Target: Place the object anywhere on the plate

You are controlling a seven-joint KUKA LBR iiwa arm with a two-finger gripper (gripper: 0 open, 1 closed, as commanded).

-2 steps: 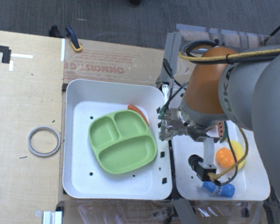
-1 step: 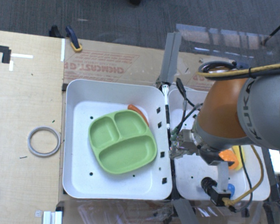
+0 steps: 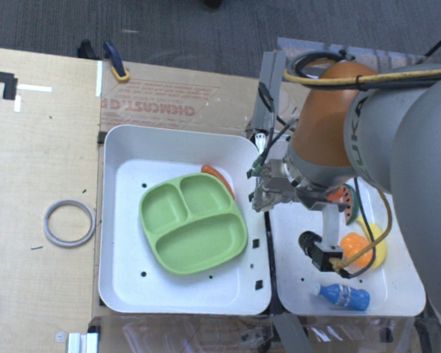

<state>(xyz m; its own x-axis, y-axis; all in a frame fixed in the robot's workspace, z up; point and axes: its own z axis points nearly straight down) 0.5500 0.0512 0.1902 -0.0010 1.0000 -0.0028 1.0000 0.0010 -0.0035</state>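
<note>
Pincer (image 3: 265, 193) poised over the shared wall of the two bins, low under the grey arm (image 3: 411, 128). Cannot tell its state, released or clenched: hidden by the wrist from above. Cannot see any thing grasped either.

Green plate (image 3: 194, 224) just to the view's left of the pincer, lying in the left bin (image 3: 117, 278), with nothing in its three compartments. So task not yet done.

Candidates for the object:
- blue object (image 3: 345, 296), below and to the view's right of the pincer, on the floor of the right bin (image 3: 295, 289);
- orange and yellow object (image 3: 362, 248), to the view's right of the pincer, partly covered by robot parts;
- small orange piece (image 3: 216, 174), near the pincer on the view's left, touching the far rim of the plate but seemingly not on it.

Probably the step in hand: picking, or a carry toward the plate; hard to decide between them. For the next move, if nothing is grasped: go down on one candidate in the right bin and close around its middle. If something is grasped: cross the wall to the view's left, lower over a compartment, then release.
</note>
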